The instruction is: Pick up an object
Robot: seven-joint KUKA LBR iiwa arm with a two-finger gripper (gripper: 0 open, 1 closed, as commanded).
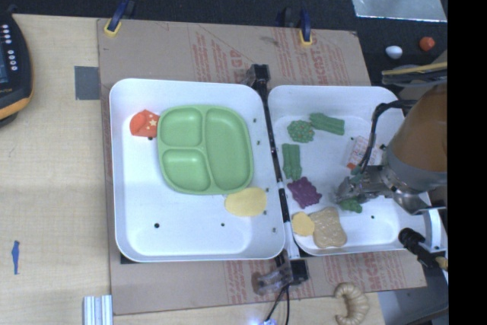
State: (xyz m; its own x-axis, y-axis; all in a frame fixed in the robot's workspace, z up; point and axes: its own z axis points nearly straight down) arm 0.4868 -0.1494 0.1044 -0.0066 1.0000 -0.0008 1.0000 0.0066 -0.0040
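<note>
Camera view: gripper (352, 192) low in right bin (380, 99), tips over a small green piece (351, 205), purple grapes (304, 191) just left, bread (329, 227) below. Open or shut, cannot tell. Best centred on the green piece alone, clear of grapes and bread, closed firmly, then lifted straight up.

The arm (423, 152) is grey with an orange band, a black cable looping beside it, and a dark metallic gripper (356, 190).
</note>
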